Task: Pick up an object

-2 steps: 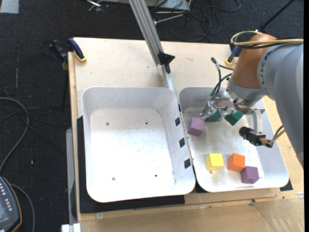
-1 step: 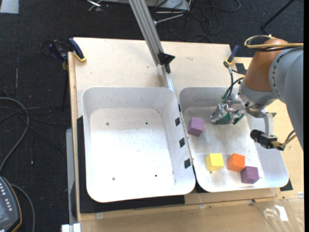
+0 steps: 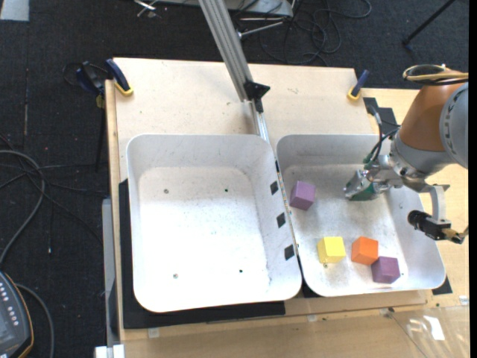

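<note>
Desk (image 3: 186,95) carries two white bins: left bin (image 3: 134,200) bare-floored, right bin (image 3: 313,151) holding four blocks, two purple blocks (image 3: 302,195) (image 3: 385,269), one yellow block (image 3: 332,249), one orange block (image 3: 364,250), three clustered near its front rim, gripper (image 3: 361,189) low over open mid-floor, grip state indiscernible.

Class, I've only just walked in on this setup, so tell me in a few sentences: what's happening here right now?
A grey robot arm with an orange band reaches in from the right over the right white bin. Its gripper sits low in the upper part of that bin, with something green at its tip. Four blocks lie loose in the same bin: a purple block near the left wall, then a yellow block, an orange block and a second purple block along the front. The left white bin sits alongside.
</note>
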Robot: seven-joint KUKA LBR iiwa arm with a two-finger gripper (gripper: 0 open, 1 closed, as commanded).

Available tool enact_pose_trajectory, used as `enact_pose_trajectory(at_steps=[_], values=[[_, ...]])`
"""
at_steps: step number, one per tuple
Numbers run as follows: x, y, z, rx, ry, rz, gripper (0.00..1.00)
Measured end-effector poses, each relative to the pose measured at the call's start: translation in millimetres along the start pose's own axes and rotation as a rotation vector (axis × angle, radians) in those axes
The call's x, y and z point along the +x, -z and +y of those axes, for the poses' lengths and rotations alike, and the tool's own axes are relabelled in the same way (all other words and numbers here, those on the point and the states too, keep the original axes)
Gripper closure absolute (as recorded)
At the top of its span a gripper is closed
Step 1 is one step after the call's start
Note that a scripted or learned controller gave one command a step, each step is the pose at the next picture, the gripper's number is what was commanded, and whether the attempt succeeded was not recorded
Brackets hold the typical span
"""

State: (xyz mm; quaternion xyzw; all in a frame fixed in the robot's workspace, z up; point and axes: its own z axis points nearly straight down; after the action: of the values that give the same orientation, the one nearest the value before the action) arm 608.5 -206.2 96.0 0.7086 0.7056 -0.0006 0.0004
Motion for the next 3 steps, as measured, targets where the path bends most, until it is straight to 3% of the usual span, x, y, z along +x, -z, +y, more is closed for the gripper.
enact_pose_trajectory(at_steps=[1, 2, 3], values=[[-11.6, 1.0, -10.8, -0.002, 0.005, 0.005, 1.00], [49.6, 32.8, 14.4, -0.006, 0.013, 0.003, 1.00], [23.1, 33.1, 36.5, -0.004, 0.007, -0.001, 1.00]])
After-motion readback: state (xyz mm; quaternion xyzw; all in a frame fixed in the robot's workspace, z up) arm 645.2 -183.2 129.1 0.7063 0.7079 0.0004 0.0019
